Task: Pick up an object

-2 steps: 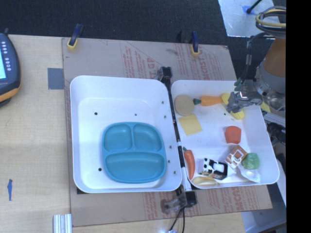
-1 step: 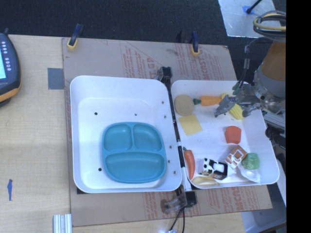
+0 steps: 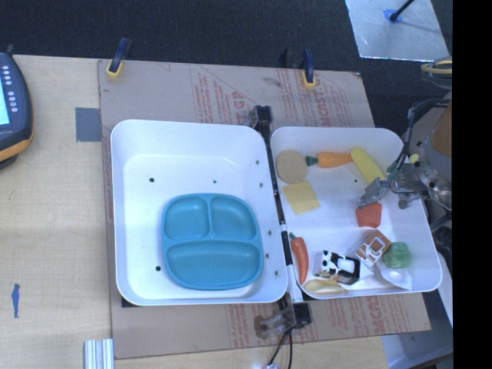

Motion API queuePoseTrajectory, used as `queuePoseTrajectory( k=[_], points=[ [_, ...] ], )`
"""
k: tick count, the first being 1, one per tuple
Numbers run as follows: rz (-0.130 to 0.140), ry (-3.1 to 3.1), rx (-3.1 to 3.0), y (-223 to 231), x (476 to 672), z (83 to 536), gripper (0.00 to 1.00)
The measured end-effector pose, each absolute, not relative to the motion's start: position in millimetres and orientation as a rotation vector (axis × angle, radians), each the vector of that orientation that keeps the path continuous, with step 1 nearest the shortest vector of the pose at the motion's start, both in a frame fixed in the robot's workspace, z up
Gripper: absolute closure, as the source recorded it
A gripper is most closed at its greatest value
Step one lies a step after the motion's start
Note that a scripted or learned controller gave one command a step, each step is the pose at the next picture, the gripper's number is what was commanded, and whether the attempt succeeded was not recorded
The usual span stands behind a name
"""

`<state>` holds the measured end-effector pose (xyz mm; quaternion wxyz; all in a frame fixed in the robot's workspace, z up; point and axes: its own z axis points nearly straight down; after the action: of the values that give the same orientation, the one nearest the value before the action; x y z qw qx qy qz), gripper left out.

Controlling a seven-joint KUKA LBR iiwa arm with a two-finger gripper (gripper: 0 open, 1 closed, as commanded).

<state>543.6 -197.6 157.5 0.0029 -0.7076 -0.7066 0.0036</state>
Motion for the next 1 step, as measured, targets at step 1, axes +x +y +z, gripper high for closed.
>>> queuePoseTrajectory(
  k=[1],
  points=[
    [0.002,-2.238,-2.227,-162.3,546.8,94.6,0.00]
  ],
)
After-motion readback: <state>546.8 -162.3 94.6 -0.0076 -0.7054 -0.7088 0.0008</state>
